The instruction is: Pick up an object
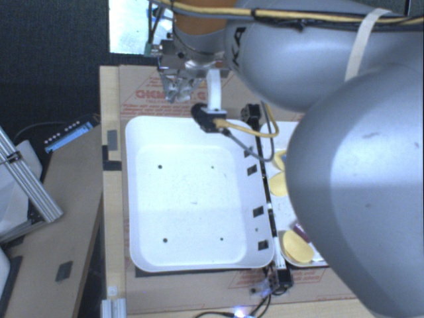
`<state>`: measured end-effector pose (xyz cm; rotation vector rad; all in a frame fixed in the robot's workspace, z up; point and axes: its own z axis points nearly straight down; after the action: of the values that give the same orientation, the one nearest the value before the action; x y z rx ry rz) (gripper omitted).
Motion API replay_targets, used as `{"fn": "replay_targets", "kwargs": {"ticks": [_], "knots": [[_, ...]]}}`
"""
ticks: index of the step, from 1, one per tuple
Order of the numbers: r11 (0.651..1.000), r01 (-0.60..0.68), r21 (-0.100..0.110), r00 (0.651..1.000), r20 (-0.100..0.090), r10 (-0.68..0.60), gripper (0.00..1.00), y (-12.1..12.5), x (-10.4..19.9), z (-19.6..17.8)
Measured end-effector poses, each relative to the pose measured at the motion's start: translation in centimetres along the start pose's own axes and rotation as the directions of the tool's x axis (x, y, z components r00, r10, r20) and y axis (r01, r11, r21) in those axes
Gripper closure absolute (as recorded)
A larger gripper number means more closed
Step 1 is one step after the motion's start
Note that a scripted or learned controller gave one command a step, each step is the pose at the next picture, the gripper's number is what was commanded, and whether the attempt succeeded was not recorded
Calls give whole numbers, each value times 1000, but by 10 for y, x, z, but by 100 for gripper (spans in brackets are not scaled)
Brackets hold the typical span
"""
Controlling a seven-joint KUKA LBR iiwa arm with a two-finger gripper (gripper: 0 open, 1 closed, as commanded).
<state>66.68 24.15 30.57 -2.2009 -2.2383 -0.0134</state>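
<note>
The pincer [177,93] hangs past the far rim of the left bin [142,177] — spread or pressed together, I cannot tell. Two yellow discs [297,247] lie well right of it, nearer the camera, in the right bin [286,130].

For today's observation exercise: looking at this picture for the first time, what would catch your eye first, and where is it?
The huge grey arm fills the right and top, its orange band at the upper middle. Below it lies the left white bin in the centre. The gripper hangs above the bin's far edge, and yellow round objects peek out under the arm at the lower right.
</note>
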Motion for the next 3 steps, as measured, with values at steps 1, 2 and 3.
{"fn": "replay_targets", "kwargs": {"ticks": [1, 2, 3], "knots": [[1000, -11, -4, 1000, 5, 11, 100, 2, -7, -69], [1000, -11, -12, 1000, 1, 11, 100, -18, -6, -201], [1000, -11, 2, 1000, 7, 11, 0, -18, -6, -191]]}}
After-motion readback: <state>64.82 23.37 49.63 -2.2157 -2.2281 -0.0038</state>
